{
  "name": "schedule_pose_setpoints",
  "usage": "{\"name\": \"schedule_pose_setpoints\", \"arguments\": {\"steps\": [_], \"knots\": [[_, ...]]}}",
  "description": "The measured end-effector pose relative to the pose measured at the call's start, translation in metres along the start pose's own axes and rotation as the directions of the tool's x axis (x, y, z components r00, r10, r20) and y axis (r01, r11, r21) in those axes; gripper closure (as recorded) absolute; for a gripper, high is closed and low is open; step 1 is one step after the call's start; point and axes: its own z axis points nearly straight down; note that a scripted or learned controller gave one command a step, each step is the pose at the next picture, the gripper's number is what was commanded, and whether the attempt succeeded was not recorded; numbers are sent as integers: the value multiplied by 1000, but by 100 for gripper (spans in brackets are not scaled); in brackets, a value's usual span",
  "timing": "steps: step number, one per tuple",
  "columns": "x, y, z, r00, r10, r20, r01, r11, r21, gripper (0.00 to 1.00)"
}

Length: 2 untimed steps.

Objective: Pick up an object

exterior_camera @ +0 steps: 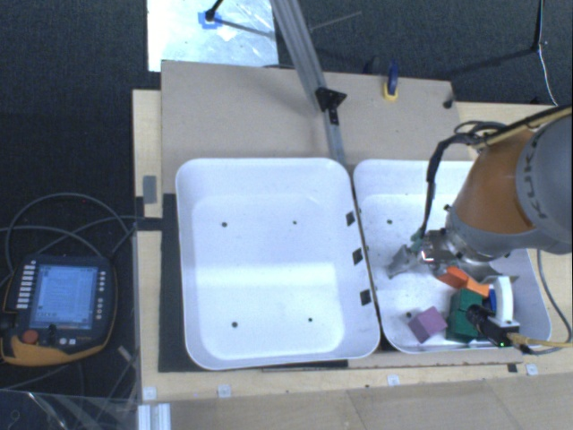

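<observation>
My gripper [405, 260] hangs low over the middle of the right bin [391, 206], its tip pointing left above bare white floor. The grey and orange arm [501, 195] covers the bin's right side. A purple block [427, 323] lies near the bin's front wall, a short way in front of the gripper. A green object [464, 316] sits just right of the block. An orange piece [457, 279] and a white and blue object [504, 298] lie under the wrist, partly hidden. Nothing shows in the gripper's grasp.
The left bin [269, 258] adjoins the right one, with black clips along the shared wall. A slanted metal pole [304, 52] rises behind the bins. A teach pendant [61, 307] lies on the floor at far left.
</observation>
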Motion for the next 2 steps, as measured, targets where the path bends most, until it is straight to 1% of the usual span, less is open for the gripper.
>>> {"name": "schedule_pose_setpoints", "arguments": {"steps": [1,2], "knots": [[0,0,25,1000,-1,0,1,1000,-3,0],[0,2,13,1000,-3,0,3,1000,-8,100]]}}
